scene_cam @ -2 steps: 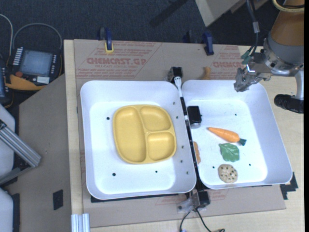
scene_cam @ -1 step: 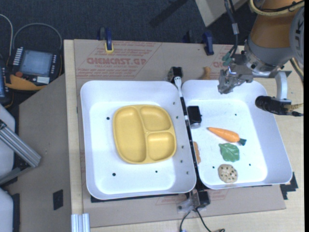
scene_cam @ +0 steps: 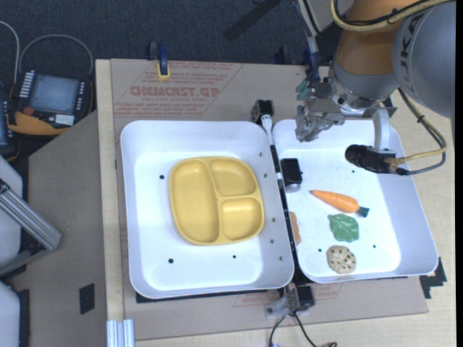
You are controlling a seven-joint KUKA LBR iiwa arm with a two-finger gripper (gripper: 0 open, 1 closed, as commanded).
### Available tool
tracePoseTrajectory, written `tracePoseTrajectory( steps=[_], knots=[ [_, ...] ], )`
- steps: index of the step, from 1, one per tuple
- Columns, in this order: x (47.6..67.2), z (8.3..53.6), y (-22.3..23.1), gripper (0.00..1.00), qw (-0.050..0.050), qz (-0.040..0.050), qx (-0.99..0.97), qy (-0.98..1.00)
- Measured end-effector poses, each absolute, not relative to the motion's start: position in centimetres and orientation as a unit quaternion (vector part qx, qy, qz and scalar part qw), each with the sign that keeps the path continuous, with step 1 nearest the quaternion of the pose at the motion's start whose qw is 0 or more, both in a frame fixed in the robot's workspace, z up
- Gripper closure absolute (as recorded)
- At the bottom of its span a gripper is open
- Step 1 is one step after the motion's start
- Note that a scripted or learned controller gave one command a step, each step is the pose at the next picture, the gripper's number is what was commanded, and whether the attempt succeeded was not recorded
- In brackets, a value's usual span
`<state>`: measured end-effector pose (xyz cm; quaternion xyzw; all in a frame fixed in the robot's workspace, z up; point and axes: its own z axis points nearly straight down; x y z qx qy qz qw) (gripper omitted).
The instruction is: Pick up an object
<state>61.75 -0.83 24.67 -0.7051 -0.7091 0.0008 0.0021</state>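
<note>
From above, the gripper (scene_cam: 312, 130) hangs over the right bin's (scene_cam: 416, 223) far-left corner; whether it is open I cannot tell. Carrot (scene_cam: 335, 200), green leaf (scene_cam: 344, 227) and cookie (scene_cam: 341, 259) lie near, apart, each separately graspable.

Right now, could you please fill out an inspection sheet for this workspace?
Surface: two shallow white bins side by side on a cardboard-covered bench; left bin, right bin.
Job's things: carrot, green leaf piece and cookie in the right bin; yellow divided plate in the left bin.
Clutter: a thin orange-brown piece at the right bin's left wall.
Hand: hand above the right bin's far end, nothing seen between its fingers.
Cables: yellow cable near the arm; dark cable at the bench front.
Surroundings: handheld pendant at left.
</note>
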Motion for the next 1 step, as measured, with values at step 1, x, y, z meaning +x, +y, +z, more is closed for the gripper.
tracePoseTrajectory(
  steps=[1],
  knots=[
    [61.25,25.15,4.61,1.00,0.001,-0.0002,-0.705,-0.709]
  ],
)
